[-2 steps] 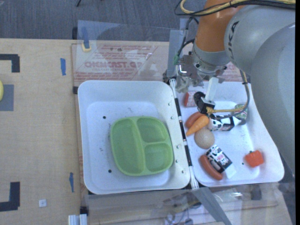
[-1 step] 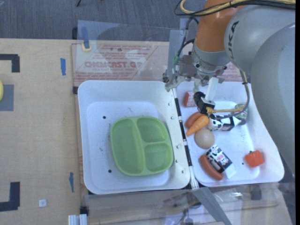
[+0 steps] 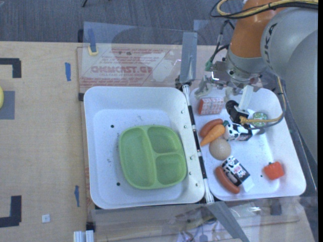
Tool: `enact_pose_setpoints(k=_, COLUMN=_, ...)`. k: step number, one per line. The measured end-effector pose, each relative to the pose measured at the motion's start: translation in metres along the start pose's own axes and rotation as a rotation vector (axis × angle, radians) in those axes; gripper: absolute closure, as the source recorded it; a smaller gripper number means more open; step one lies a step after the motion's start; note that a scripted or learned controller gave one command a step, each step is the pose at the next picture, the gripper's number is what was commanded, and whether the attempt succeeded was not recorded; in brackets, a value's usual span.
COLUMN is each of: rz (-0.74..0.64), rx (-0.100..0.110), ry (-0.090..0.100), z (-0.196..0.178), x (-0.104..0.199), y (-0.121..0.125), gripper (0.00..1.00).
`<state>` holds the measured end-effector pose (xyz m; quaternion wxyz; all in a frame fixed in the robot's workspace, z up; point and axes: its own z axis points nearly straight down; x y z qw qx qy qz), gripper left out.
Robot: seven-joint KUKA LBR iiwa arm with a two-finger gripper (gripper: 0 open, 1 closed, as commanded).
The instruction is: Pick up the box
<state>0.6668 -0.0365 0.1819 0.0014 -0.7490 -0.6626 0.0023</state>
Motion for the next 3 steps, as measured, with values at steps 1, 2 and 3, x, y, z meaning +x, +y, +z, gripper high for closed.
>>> enact_pose_setpoints(k=1, rz=-0.171, rx=0.0, ry=0.001, z=0.0, x=0.036, y=-0.015, gripper=0.0)
enact_pose_setpoints(k=2, rz=-0.152, rx=0.0, ry=0.0, z=0.0, x=-0.031, y=-0.026, gripper=0.0)
enact_pose_setpoints(k=3, rz=0.134, rx=-0.003, ry=0.0, z=0.0, x=-0.048, y=-0.013, gripper=0.0)
